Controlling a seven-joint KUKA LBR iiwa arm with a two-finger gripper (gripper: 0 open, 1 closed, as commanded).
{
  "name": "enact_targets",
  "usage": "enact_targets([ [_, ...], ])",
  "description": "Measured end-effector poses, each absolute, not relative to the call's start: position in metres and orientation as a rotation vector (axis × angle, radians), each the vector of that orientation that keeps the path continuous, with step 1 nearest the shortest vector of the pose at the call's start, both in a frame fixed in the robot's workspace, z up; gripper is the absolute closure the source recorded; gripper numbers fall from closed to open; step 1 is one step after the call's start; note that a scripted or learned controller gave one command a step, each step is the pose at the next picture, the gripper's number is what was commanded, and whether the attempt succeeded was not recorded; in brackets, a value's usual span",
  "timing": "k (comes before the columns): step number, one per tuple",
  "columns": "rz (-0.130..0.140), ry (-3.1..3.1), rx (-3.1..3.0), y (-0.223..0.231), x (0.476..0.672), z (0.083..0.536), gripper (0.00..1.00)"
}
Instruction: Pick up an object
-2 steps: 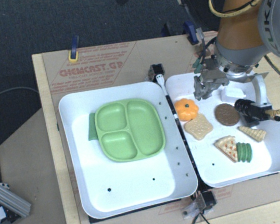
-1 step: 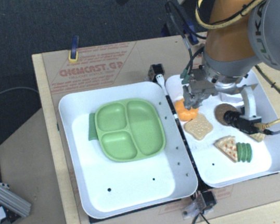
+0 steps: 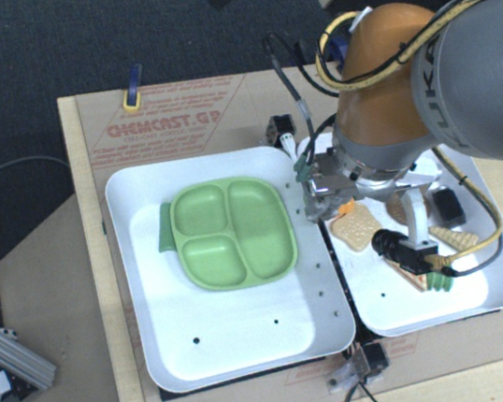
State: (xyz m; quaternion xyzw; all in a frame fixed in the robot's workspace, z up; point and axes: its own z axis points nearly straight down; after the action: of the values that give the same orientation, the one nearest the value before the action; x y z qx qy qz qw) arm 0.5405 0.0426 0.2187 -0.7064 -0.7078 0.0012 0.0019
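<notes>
Two shallow white bins sit side by side on a cardboard-covered bench [image 3: 171,113] printed with red lettering. The arm [image 3: 484,83] reaches in from the right. Its thick, smooth grey link crosses the far right corner, and the glossy, rounded orange band [image 3: 382,37] sits above the wrist. The wrist bends down over the far left part of the right bin [image 3: 411,310]. The gripper [image 3: 319,196] hangs low by that bin's left wall, just beside the seam between the two bins. Its metal parts are crowded and shadowed, so how far it is open cannot be told, and nothing can be seen in its grasp.

Just right of the gripper, and a little nearer, a tan biscuit-shaped piece [image 3: 354,225] lies flat on the right bin's floor. It has a rounded outline and a dimpled face. A second tan piece [image 3: 453,237], longer and ridged, lies further right in the same bin. A small thing with a green tip [image 3: 438,282] rests towards the near side.

The left bin [image 3: 235,335] holds a pale green plate [image 3: 235,231] of matt plastic. It is a rounded square divided into three compartments and lies flat towards the far side. A darker green flap [image 3: 163,228] shows at its left edge.
</notes>
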Motion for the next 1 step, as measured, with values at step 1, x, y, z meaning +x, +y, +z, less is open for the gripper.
enact_targets([
  [1,0.003,-2.222,-2.216,0.0661,0.5332,0.2179,1.00],
])
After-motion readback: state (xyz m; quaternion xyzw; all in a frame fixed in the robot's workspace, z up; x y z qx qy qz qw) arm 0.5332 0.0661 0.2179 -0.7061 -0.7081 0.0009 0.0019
